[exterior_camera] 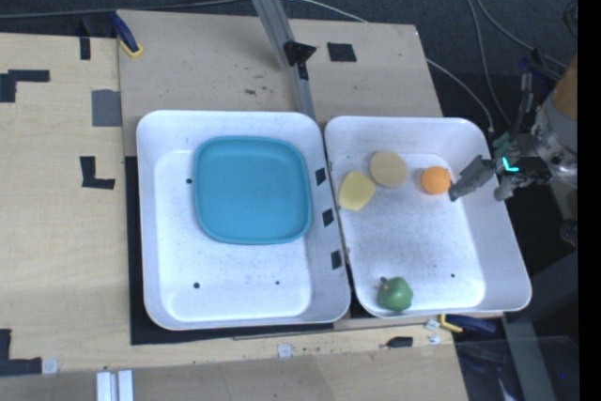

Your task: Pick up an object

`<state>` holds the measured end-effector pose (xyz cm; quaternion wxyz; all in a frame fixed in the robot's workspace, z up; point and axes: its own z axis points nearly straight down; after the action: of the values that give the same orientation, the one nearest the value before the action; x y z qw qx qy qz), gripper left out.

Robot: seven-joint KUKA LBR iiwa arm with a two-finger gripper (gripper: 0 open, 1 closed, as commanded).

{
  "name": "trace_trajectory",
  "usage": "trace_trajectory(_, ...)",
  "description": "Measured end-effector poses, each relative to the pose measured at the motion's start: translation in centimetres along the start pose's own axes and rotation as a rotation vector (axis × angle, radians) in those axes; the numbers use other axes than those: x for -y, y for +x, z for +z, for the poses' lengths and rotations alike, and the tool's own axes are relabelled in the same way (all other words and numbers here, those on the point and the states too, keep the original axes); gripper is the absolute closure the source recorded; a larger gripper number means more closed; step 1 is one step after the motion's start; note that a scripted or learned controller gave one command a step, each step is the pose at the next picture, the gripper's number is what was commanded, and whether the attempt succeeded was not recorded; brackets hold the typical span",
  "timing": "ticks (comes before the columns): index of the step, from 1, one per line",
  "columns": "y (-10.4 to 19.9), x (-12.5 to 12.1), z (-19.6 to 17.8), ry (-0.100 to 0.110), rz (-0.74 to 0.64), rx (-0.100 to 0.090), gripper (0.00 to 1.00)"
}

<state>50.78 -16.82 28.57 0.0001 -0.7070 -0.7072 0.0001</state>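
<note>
My two-finger gripper [484, 178] hung over the right white bin's [470, 291] right rim, fingers spread, gripping nothing. A small orange ball [435, 180] lay just beside me

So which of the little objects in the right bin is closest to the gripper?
The orange ball. It lies just left of the gripper, while the tan round piece, yellow piece and green one sit farther off.

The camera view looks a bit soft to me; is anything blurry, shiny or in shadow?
Camera view: even, soft light with faint shadows; the gripper at the right bin's edge is blurred; a bright glare spot at the top edge; the blue plate has a mild sheen; small objects lack fine detail.
</note>
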Motion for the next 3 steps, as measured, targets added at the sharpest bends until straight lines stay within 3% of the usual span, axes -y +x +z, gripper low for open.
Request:
trace_trajectory(1, 0.0, 0.0, 0.0, 0.000, 0.000, 0.000, 0.00)
trace_trajectory(3, -0.7, 1.2, 11.0, 0.004, 0.000, -0.001, 0.00)
